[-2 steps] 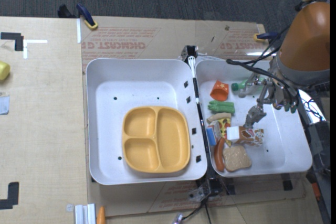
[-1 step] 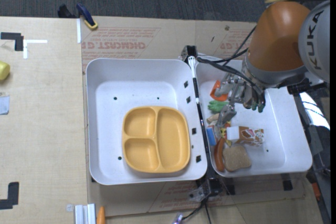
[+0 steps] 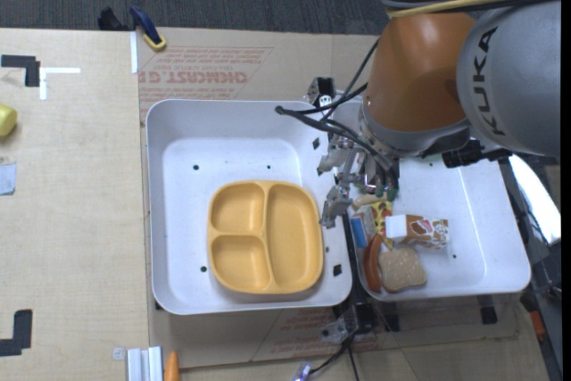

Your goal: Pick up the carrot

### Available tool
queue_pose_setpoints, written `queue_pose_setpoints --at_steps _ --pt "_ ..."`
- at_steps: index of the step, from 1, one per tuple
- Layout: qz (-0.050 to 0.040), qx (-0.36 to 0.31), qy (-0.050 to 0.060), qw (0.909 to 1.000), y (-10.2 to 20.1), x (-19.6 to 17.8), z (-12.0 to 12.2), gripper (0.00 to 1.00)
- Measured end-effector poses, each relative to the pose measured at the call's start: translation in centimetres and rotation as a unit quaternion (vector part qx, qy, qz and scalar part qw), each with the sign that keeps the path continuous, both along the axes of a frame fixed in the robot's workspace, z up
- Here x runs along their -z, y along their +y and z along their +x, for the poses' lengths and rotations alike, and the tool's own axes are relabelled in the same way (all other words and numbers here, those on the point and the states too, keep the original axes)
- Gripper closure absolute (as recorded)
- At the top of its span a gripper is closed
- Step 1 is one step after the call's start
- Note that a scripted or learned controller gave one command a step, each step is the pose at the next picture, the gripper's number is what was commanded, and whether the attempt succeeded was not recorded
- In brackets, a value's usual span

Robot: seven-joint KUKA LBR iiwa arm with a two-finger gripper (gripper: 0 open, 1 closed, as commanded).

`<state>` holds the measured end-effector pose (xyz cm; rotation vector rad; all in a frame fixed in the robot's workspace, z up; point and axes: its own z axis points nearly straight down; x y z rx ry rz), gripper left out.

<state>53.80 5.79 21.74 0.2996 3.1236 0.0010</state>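
Carrot: I cannot pick it out for sure — an orange-red sliver (image 3: 372,261) lies at the right bin's (image 3: 500,272) left wall, touching the bread (image 3: 401,269); it may be the carrot.
Pincer (image 3: 343,192): low over the wall between the bins; whether clenched or released, I cannot tell.
Handling: probably a light, stiff, smooth toy — liable to roll or slip.
Hold: across the middle of its length, clear of the bread and carton (image 3: 419,230).
Left bin (image 3: 169,192): holds a yellow tray (image 3: 265,236).
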Motion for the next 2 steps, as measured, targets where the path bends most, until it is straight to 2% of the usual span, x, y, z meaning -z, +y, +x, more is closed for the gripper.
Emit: queue_pose_setpoints --at_steps 1,2 --pt "0.0 -0.083 0.001 0.9966 6.38 8.22 -4.32 0.0" --pt "-0.0002 -0.084 -0.001 0.9964 6.42 7.29 -4.05 1.0"
